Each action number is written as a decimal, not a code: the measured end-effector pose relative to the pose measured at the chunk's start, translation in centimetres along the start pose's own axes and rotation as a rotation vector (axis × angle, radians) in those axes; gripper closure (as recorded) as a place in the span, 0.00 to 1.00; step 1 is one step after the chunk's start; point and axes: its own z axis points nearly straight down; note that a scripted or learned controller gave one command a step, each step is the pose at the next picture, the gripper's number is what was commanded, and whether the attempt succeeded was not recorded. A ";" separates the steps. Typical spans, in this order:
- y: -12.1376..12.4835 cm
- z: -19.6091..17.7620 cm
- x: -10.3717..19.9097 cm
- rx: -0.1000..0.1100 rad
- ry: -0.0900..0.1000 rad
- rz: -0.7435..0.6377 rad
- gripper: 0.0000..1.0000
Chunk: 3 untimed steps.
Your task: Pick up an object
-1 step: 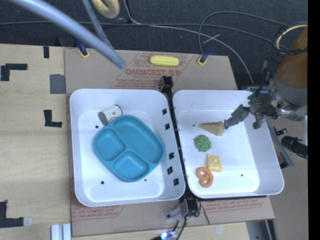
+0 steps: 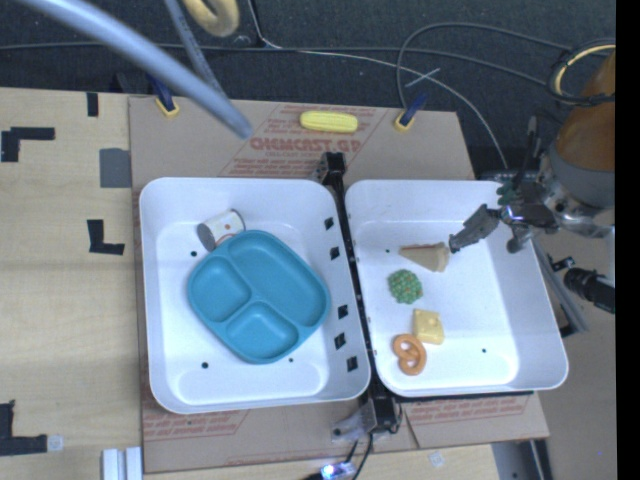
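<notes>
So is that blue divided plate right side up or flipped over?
Right side up: the blue plate shows its three hollow compartments facing the camera, lying flat in the left bin beside a small cup on its side.

Two white bins side by side on the surface (image 2: 60, 298). Left bin (image 2: 165, 368): blue divided plate (image 2: 258, 295), small grey-white cup (image 2: 220, 229) on its side, touching the plate's upper-left edge. Right bin (image 2: 520, 348): tan wedge (image 2: 427, 258), green broccoli-like piece (image 2: 405, 286), yellow block (image 2: 429, 326), orange pretzel (image 2: 409, 353) just beside the block. Gripper (image 2: 466, 236) reaches in from the right, tip just beside the wedge, finger state unclear. Yellow banana-like item (image 2: 328, 122) on cardboard beyond the bins.
</notes>
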 end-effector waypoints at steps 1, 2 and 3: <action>-0.2 6.2 0.8 0.006 0.001 0.000 0.00; -0.1 10.7 1.3 0.005 0.000 0.000 0.00; -0.1 17.0 1.0 0.005 0.000 0.001 0.00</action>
